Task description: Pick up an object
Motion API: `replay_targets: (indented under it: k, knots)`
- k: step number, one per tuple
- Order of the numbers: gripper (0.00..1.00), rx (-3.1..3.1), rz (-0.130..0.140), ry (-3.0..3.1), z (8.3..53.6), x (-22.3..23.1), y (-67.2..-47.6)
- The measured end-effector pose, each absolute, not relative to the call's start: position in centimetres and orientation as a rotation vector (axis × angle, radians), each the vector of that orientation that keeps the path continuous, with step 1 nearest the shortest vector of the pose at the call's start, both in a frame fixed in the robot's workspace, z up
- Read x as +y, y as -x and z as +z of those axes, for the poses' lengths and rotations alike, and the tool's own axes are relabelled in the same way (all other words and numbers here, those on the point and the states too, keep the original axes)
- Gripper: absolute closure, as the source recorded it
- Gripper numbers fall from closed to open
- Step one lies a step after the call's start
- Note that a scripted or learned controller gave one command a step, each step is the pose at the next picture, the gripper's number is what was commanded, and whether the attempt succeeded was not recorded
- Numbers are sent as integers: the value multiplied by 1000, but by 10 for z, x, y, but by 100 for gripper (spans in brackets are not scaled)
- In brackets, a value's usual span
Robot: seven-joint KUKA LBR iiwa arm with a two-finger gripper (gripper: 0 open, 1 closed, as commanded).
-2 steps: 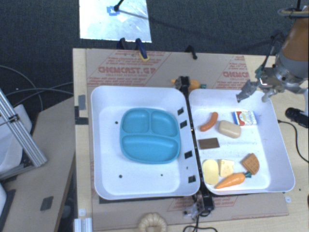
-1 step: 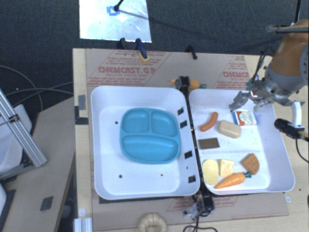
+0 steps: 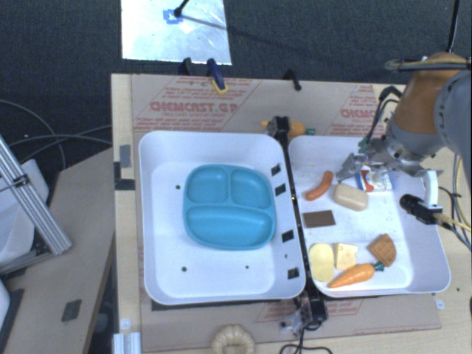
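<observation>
Gripper (image 3: 361,167), whether spread or closed I cannot tell, hangs just above-right of the cream block (image 3: 350,196), whose long axis runs left-right, sausage (image 3: 319,186) further left.

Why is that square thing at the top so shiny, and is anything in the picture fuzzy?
In the camera view, the shiny sheet at the top bounces light back as pale glare, so its surface looks washed out. The arm at the right looks soft and a bit blurred. The blue plate, carrot and sausage are fairly sharp, with only faint shadows in the white bins.
</observation>
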State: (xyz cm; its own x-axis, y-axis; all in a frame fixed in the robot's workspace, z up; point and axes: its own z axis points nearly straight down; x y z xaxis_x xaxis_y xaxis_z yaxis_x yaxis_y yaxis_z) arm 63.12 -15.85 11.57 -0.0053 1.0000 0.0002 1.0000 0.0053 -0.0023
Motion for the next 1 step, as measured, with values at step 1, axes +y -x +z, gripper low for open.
replay_targets:
  k: [1]
  knots:
    - [0, -2233, -2, 2223, 90, -160, -634]
